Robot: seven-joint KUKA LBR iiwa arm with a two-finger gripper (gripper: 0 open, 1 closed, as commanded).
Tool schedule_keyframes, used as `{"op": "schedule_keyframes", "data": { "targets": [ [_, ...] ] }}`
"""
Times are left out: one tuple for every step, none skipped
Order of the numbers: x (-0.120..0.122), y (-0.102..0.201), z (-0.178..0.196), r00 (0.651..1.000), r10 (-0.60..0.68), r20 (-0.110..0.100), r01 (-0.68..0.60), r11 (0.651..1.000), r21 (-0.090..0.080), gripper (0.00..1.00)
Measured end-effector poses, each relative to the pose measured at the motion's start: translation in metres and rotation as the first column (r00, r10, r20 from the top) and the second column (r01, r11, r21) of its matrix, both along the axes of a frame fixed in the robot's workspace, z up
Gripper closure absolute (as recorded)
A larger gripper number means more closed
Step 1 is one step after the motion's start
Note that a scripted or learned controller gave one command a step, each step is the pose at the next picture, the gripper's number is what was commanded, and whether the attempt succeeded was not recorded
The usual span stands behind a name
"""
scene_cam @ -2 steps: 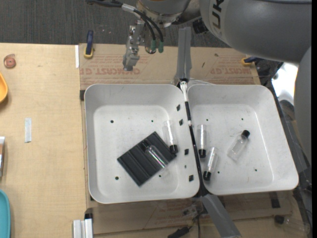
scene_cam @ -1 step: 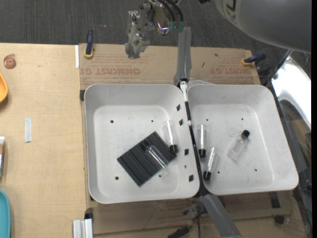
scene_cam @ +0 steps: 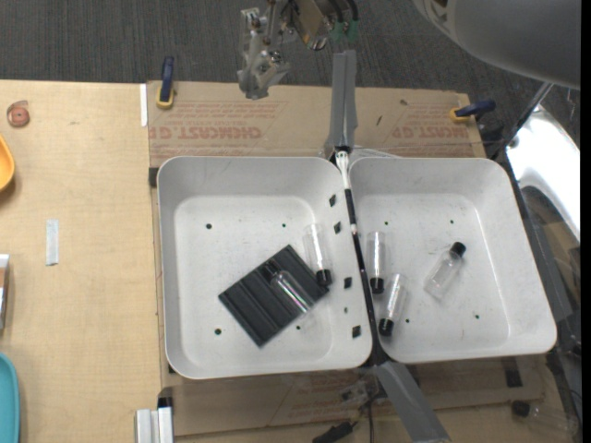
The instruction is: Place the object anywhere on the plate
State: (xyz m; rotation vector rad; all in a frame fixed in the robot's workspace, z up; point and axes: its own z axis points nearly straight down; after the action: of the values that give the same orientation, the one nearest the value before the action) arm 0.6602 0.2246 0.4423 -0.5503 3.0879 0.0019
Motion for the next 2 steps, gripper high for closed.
{"op": "schedule_keyframes", "data": {
  "targets": [
    [0.0, 0.004, 0.0, 0.972, 0.234, 0.0, -0.234, 0.972, -0.001, 1.0],
    [0.0, 0.004, -0.042, 0.879, 0.477, -0.003, -0.477, 0.879, -0.001, 1.0]
  ]
}}
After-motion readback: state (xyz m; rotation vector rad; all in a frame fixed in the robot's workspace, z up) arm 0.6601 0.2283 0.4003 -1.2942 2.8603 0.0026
